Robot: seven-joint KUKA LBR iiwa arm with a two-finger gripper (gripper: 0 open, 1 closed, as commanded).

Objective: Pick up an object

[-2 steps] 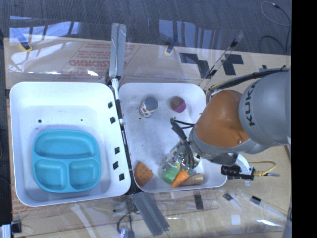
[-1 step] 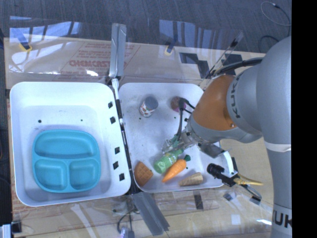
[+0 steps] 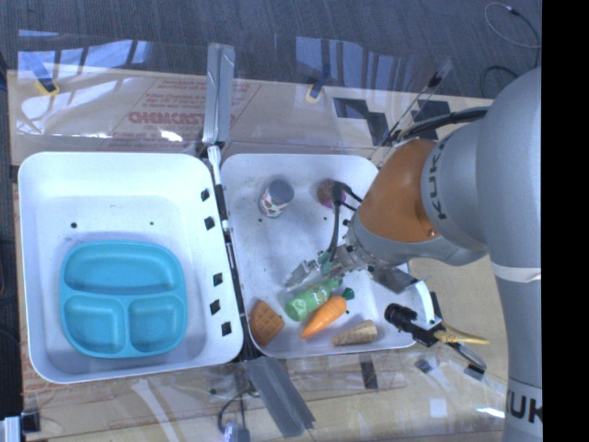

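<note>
My gripper (image 3: 313, 271) hangs low over the front middle of the right bin (image 3: 247, 247), with the arm reaching in from the right. Just below it lies a green bottle-like object (image 3: 309, 301), and an orange carrot (image 3: 325, 316) rests against that object's right side. A brown waffle-like piece (image 3: 266, 320) sits at the bin's front left. A beige roll-shaped piece (image 3: 356, 334) lies at the front right. A small grey-topped can (image 3: 275, 196) stands at the back. A dark round object (image 3: 327, 191) sits beside it, partly behind the wrist.
The left bin (image 3: 46, 191) holds a blue divided tray (image 3: 122, 296) in its front half. A row of black clips runs along the wall between the two bins (image 3: 219, 247). The arm's bulk covers the right bin's right side.
</note>
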